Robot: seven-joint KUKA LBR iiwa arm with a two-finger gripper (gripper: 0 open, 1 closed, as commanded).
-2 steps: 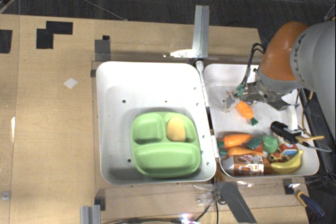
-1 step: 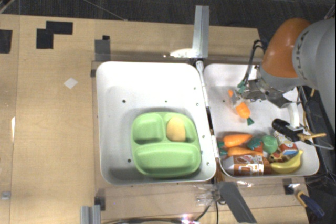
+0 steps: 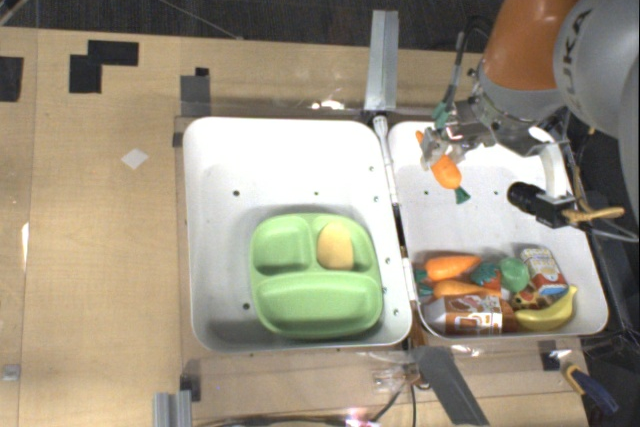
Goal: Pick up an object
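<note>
- One small orange carrot toy with a green tip hangs at the hand, over the upper part of the right bin; its upper end sits between the fingers, which are clamped on it.
- Much of the hand is hidden by the wrist and cables.
- Part of the letters "KUKA" reads on the grey arm, cut off by the frame.
- Piled toys lie along the right bin's lower edge: another carrot, a banana, a brown can whose label is unreadable.
- Left bin holds a green divided tray with a yellow lemon-like fruit.
</note>
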